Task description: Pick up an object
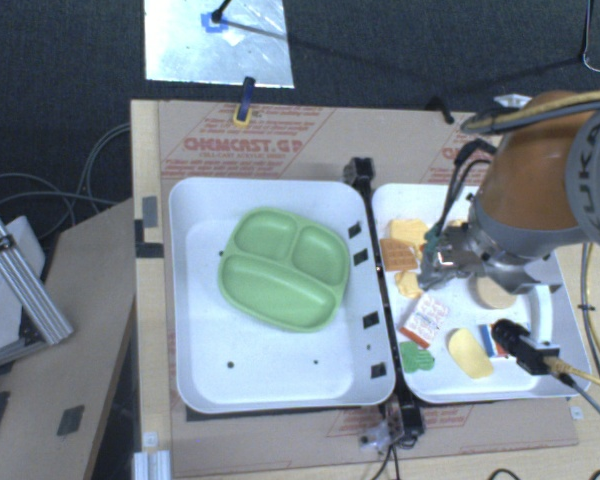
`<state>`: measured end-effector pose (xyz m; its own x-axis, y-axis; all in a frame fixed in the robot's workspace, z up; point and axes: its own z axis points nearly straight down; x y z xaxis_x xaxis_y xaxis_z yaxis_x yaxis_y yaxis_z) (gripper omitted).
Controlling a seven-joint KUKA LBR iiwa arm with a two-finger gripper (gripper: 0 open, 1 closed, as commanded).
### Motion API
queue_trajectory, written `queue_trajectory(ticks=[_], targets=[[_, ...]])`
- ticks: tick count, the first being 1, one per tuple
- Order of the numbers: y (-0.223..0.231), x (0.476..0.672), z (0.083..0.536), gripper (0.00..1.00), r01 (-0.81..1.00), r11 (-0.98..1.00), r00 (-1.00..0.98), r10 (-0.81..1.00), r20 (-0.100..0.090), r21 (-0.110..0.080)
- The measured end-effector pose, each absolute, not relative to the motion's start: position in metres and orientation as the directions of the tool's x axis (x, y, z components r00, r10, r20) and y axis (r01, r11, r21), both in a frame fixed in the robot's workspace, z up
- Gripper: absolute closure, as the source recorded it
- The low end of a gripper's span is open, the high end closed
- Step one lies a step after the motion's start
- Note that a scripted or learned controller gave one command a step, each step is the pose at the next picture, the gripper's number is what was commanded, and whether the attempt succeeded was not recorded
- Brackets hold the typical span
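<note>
Left bin (195,368): a green divided plate (283,268) lies flat near its middle, three compartments up, tilted a little against the bin's edges. Bare white floor all round it.

Divider between the bins: black clips run down the shared edge, from the far end to the near end.

Right bin (500,388), left side, far to near: a yellow block (408,231) by the far-left corner; just below it an orange-brown piece (398,255), touching or nearly so; a pale yellow piece (408,284) under that. Then a small white packet with red print (425,320), tilted, near the left edge. A green toy piece (416,358) sits at the near-left corner, just beside the divider. A yellow rounded object (469,352) lies toward the near edge, with a small red-white-blue item (493,340) touching its right side.

Gripper (437,265): hangs over the middle of the right bin, just right of the stack of yellow and orange pieces; the grey and orange arm (540,183) covers the bin's far-right part. Cannot tell how the jaws stand; nothing visibly between them.

A round tan object (492,295) peeks out below the wrist.
</note>
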<state>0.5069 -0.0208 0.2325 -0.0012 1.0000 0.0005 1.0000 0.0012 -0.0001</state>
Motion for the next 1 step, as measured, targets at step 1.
queue_trajectory(ticks=[1], targets=[[-0.0251,0.5139,0.2157,1.0,1.0,0.001,-0.001,1.0,0.0,-0.001]])
